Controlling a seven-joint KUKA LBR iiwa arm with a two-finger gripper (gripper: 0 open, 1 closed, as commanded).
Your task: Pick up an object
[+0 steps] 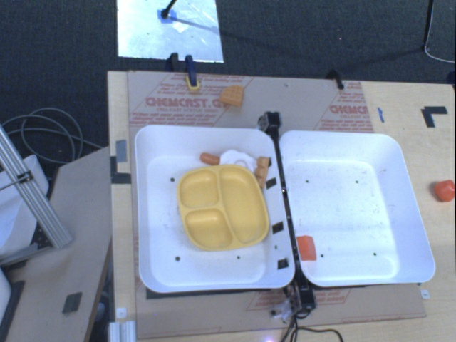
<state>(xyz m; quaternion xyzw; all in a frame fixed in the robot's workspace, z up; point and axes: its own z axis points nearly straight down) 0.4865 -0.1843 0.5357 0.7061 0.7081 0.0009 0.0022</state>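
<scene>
Two white bins sit side by side on the tabletop (121, 212). The left bin (153, 262) holds a yellow tray (222, 206), with a sausage (210, 159), a white piece (239, 159) and a tan block (263, 168) beyond it. The right bin (399, 191) holds an orange block (306, 247) at its near left corner. A waffle (231, 95) lies beyond the bins, a red piece (444, 190) far right.

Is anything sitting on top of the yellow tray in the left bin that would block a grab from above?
Nothing visible lies on the yellow three-compartment plastic tray. A small orange sausage-shaped piece, a white object and a tan block crowd its far edge.
</scene>
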